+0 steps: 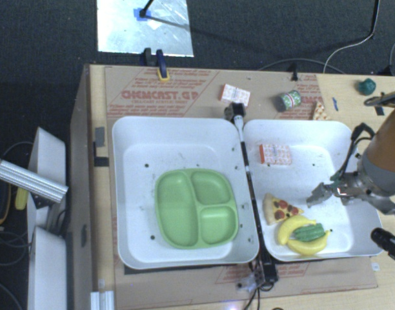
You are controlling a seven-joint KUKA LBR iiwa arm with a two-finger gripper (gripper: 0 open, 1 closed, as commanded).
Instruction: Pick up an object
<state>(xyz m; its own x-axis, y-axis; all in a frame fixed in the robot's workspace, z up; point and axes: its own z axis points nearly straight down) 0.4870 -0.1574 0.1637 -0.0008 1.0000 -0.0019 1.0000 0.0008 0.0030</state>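
Claw [321,194] of mine hangs low over the right white shallow bin [339,135], jaws apart and gripping nothing. Just beside it, toward the bin's near left corner, lie a flat pizza slice toy [279,207], a yellow plastic banana [295,233] and a green leafy piece [308,232] resting on that banana. The left bin [133,147] holds a green divided plastic plate [196,207].

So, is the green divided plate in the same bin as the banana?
No: the green divided plate lies in the left bin; the banana lies in the right bin.

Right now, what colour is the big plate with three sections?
Light green; the plate shows clearly in the camera view.
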